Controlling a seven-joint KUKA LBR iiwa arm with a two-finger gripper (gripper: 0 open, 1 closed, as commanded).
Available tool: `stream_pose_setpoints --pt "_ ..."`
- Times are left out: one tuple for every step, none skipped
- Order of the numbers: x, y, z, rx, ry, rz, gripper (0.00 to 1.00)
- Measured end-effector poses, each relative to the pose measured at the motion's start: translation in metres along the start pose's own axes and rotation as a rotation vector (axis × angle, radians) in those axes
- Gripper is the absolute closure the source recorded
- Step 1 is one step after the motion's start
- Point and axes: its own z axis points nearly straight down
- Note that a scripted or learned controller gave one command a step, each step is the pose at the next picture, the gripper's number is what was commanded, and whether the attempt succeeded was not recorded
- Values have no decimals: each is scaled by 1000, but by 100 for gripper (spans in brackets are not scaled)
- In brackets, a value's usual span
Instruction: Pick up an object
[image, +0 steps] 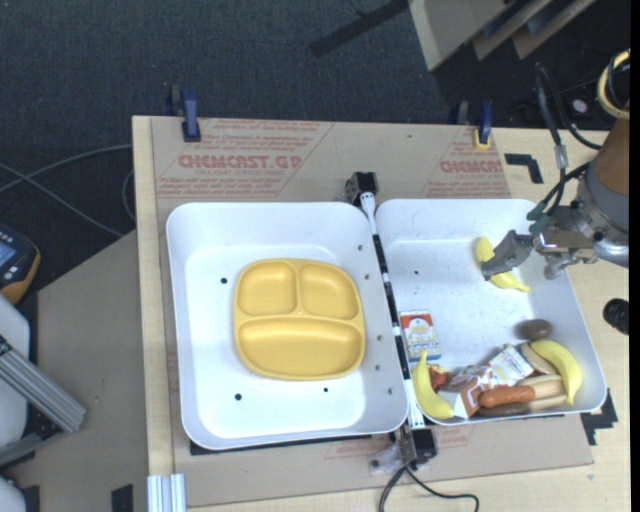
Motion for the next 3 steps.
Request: stream_pose_setpoints --pt "-56 -34 83 9 1 7 0" --pt "-54 97 133 -7 -3 -5 0" --pt "-80 105 204 6 1 1 0"
